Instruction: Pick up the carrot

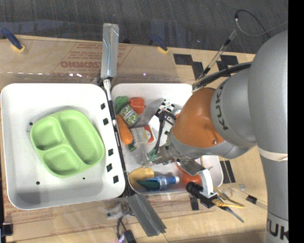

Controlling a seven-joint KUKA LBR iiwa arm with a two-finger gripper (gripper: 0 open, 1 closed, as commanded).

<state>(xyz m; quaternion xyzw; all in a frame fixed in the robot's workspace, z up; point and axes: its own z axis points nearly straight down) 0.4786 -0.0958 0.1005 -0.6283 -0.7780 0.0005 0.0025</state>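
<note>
The carrot [124,130] lies against the right bin's [142,91] nine-o'clock wall, wedged among packets, while the claw [159,153] hangs toward four o'clock of it (grip state: cannot tell), so a descent risks snagging clutter instead.

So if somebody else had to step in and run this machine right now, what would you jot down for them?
Gripper: low inside the right bin, amid the clutter; whether it is open or shut cannot be told from here.
Carrot: lying at the right bin's left wall, beside the divider, apart from the gripper.
Left bin: holds a green divided plate.
Done: nothing visible; the carrot is not lifted.
Left: reach the carrot, grip it, lift it.
</note>
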